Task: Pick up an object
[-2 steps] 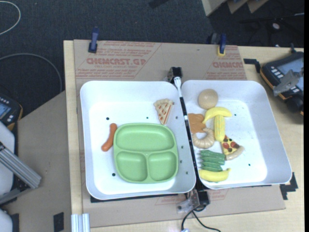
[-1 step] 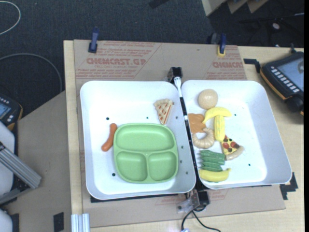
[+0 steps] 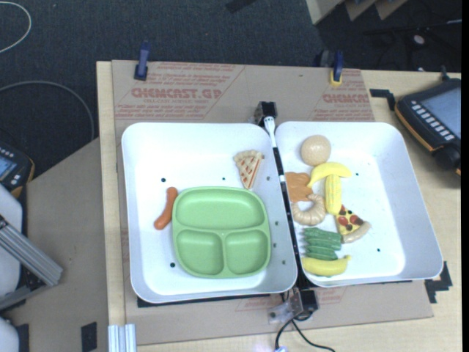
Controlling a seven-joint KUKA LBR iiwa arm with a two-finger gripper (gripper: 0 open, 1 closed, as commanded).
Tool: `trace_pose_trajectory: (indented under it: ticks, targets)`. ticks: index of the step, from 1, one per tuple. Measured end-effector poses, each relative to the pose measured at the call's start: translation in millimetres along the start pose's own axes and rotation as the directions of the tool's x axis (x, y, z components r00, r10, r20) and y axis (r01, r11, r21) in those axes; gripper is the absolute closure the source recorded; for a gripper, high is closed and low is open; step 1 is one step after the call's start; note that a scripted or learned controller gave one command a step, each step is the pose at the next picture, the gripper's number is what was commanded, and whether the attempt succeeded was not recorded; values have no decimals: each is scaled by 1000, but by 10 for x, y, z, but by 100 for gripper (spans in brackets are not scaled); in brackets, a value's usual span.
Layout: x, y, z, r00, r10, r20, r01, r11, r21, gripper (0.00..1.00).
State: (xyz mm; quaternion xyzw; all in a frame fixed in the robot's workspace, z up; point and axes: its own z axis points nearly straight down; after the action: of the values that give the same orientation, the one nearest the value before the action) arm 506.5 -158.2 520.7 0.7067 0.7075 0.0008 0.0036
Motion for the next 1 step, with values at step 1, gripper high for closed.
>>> trace_pose_trajectory:
  ticks: [1]
  targets:
    - [-691,-291,238,1000,7,-3,-7,1000,8,100]
